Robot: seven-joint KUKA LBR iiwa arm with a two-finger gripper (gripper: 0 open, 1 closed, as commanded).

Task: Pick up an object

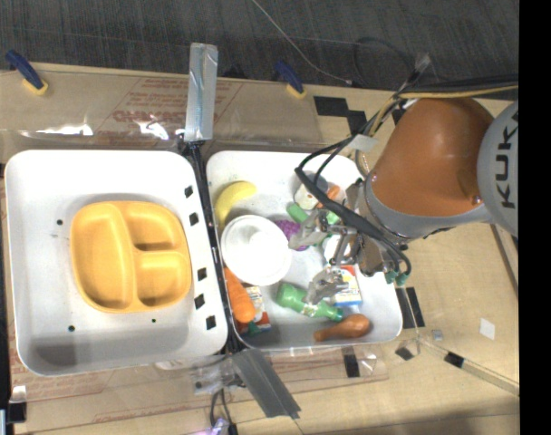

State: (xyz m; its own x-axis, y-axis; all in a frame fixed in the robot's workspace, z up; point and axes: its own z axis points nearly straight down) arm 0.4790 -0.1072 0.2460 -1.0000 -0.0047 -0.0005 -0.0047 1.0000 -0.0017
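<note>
My gripper (328,284) hangs low in the right bin (266,166), just over a green toy vegetable (303,299) and a small white and blue box (350,288). Whether it touches either one is unclear. Close by lie a white bowl (256,248), a yellow banana (233,198), a purple piece (300,234), a carrot (242,301) and a brown sweet potato (345,328). The arm's orange band (431,157) and its cables hide the bin's right side.
The left bin (31,243) holds a yellow divided tray (130,254). Black clips run down the wall between the two bins. Cardboard and tape lie under the bins, and dark floor shows at the top.
</note>
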